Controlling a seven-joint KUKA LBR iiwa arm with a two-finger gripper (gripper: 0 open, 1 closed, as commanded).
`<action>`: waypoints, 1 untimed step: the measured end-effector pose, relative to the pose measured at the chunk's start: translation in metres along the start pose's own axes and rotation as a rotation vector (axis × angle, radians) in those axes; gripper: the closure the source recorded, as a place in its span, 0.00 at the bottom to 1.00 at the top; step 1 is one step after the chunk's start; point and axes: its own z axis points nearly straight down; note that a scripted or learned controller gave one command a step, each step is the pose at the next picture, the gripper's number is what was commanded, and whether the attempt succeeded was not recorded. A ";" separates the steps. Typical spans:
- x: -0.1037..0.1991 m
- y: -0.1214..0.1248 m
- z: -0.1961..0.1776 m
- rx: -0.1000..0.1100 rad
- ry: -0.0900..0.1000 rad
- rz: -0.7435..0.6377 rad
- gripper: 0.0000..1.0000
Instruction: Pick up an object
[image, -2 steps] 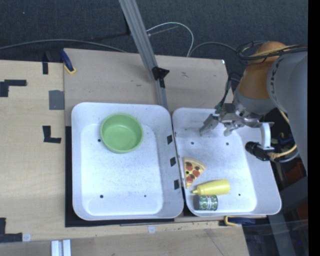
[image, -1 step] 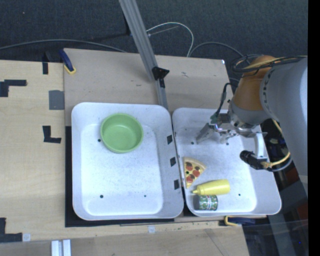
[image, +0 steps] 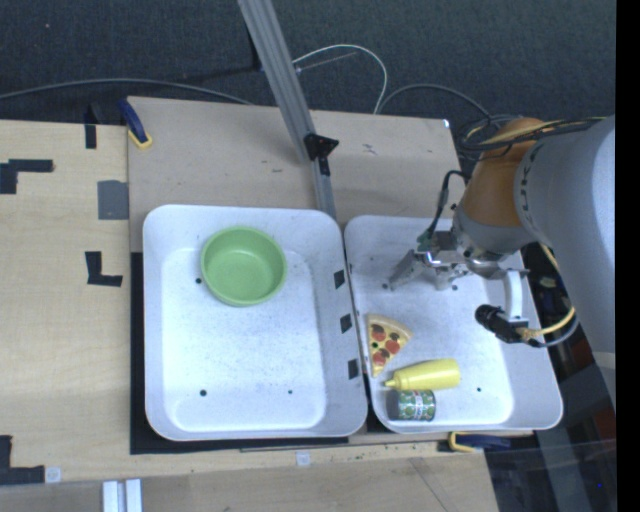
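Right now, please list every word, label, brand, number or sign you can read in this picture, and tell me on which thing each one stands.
No text can be read.
small green can: its wrap is printed, but too small and blurred to read.
yellow mustard bottle: no legible label.
pizza slice: toppings, no writing.
green bowl: plain.

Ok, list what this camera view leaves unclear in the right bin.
- End effector: small and blurred; what its grip is doing is unreadable.
- Small green can: the yellow plastic mustard bottle lies against its upper side; label too small to read.
- Toy pizza slice: toppings too blurred to name.
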 end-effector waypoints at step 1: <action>0.001 0.000 -0.010 0.000 0.001 -0.001 1.00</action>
